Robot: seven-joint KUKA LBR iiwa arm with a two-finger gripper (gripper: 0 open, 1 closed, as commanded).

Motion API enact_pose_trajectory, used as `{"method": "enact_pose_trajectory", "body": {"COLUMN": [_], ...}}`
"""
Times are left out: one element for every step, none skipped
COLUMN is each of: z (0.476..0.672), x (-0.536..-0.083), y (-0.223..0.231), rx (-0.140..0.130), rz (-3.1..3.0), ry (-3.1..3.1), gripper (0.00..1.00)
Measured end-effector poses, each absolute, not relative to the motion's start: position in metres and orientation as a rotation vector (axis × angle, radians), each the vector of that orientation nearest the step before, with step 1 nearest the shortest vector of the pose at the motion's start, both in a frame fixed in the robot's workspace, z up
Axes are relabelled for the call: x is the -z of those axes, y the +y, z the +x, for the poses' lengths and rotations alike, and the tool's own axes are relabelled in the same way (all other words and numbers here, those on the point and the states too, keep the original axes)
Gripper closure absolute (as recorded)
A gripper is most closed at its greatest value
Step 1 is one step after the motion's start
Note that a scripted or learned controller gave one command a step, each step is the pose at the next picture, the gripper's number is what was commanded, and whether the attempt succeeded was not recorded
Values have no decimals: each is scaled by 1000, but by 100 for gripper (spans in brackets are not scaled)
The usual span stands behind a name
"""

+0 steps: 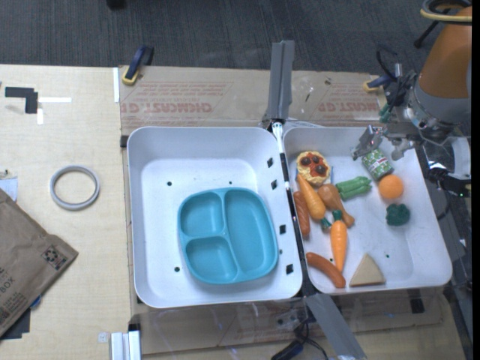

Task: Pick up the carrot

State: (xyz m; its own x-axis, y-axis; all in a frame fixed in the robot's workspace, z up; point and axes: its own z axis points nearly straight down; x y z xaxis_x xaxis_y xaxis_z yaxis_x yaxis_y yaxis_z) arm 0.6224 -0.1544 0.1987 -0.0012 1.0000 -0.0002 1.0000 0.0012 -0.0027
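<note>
- Nearest the camera: blue divided tray (227, 235) in left bin (150, 148); tape ring (75, 187) further left on bench (60, 126).
- Right bin (427, 265): carrot (339, 243) near centre, tip toward near side, between sausage (325, 269) and broccoli (397, 214).
- Carrot: judged light, rigid, smooth; best pinched across thick upper half.
- Far right: gripper (384, 147) above bin's far corner, over green can (376, 162); opening and hold cannot be told.
- Surroundings: cardboard, dark carpet.

An orange carrot (339, 244) with a green top is seen in the white right bin (431, 272). A turquoise tray (227, 235) is shown in the white left bin (150, 216). An orange ball (391, 187) is seen at right.
</note>
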Motion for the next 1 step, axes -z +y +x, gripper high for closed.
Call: {"method": "enact_pose_trajectory", "body": {"z": [554], "x": [-93], "y": [-124], "rx": [-3], "rz": [-2284], "ry": [-2153], "gripper": [0]}}
